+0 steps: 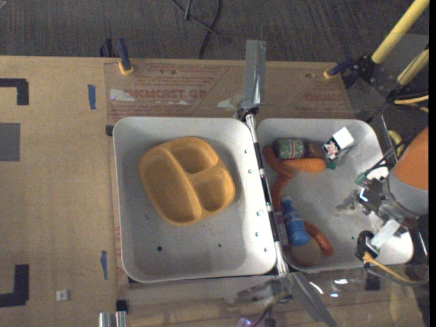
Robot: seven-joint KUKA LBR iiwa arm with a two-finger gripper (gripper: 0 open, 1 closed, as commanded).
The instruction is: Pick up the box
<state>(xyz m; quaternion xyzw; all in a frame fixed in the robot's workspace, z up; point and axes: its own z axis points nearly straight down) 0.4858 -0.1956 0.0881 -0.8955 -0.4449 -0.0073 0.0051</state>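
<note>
- The gripper (371, 213) sits over the right edge of the right bin (371, 133), below the arm's orange band; its metal parts and cables clutter the view, so I cannot tell how it is set or whether it touches anything.
- The box (338, 144) is small and white with a dark printed patch, lying tilted at the far side of the right bin, well apart from the gripper.
- Just left of the box lie a green can (291, 148) and an orange carrot (303, 165).
- A blue bottle (295, 225) lies nearer in that bin.
- The left bin (136, 251) holds a yellow divided plate (187, 180).
</note>
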